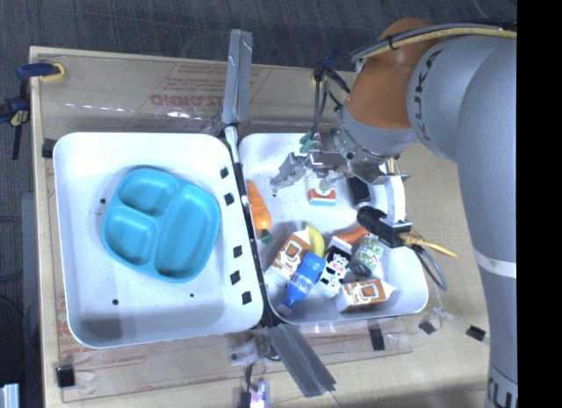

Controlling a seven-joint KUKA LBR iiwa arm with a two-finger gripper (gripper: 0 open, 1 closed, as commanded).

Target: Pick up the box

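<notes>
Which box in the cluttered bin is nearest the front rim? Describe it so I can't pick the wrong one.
Look in the right bin, the one crowded with toys. At its front right corner lies a small carton, white with brown panels. A similar box sits further left, beside the banana; yours is right of the blue bottle.

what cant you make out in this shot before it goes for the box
- Tool, camera view: the metal parts blur together against the right bin, so whether it is open or shut is unclear.
- Right bin's far right side: covered by the arm and its wrist hardware.
- Box: print too small to read, and a second carton is partly covered by the banana and blue bottle.
- Small white and red item: too small to identify.
</notes>
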